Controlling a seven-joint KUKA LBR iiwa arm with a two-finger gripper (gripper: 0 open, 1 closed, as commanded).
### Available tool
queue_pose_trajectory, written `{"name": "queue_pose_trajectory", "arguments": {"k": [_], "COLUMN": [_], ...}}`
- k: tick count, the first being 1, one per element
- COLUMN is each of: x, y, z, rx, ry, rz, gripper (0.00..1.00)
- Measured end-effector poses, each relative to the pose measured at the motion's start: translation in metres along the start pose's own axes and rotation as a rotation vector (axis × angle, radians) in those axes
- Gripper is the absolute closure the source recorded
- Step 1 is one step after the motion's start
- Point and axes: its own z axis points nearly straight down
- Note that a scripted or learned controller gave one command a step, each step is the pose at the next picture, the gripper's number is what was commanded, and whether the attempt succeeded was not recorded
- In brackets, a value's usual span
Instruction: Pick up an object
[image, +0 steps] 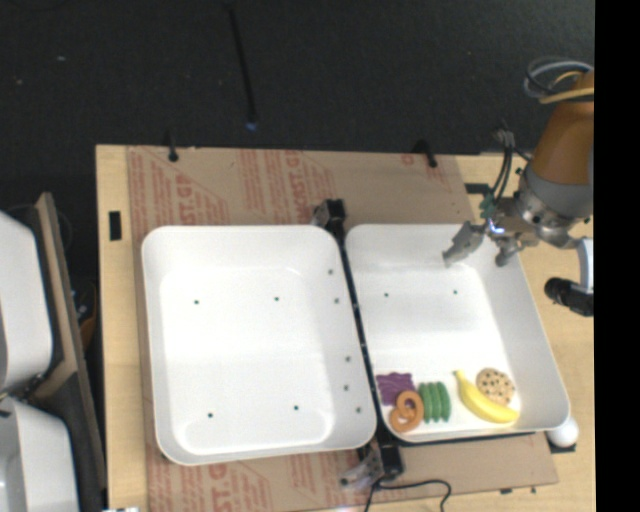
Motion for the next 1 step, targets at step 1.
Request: {"name": "queue_pose_trajectory", "arguments": {"k": [1], "x": [-0.0062], "y": [-0.0028], "z": [0.0439], "rx": [0.000], "ry": [0.000], "rz": [0.001], "gripper": [0.00]}}
